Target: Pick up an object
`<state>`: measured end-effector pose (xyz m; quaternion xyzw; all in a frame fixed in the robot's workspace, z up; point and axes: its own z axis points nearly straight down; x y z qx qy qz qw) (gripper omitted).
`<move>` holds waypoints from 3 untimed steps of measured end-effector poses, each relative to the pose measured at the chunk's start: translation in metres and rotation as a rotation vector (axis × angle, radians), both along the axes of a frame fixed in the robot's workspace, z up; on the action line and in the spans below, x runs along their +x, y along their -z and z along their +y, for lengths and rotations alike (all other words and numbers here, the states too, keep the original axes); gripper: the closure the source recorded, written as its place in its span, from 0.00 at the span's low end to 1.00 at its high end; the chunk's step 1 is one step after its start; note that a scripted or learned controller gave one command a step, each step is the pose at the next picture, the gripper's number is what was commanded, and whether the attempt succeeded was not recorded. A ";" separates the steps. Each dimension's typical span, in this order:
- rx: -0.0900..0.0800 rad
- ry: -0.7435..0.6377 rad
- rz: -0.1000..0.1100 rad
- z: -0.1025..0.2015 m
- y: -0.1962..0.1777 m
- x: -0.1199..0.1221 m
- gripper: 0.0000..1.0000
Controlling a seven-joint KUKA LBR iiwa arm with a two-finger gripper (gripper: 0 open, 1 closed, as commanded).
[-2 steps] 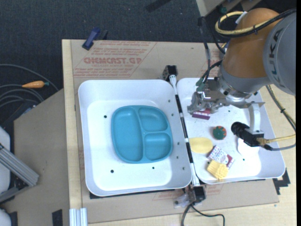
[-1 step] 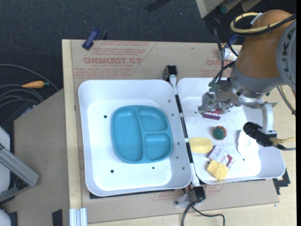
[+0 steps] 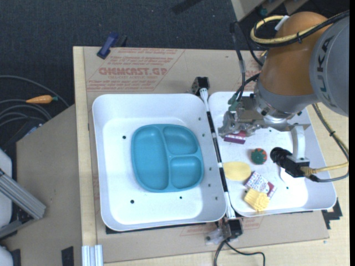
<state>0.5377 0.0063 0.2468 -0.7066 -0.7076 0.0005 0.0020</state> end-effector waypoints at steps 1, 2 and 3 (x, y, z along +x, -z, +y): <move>-0.002 0.003 0.000 -0.039 0.012 0.009 1.00; -0.002 0.002 -0.004 -0.045 0.005 0.012 1.00; -0.001 0.000 -0.005 -0.006 -0.001 0.045 1.00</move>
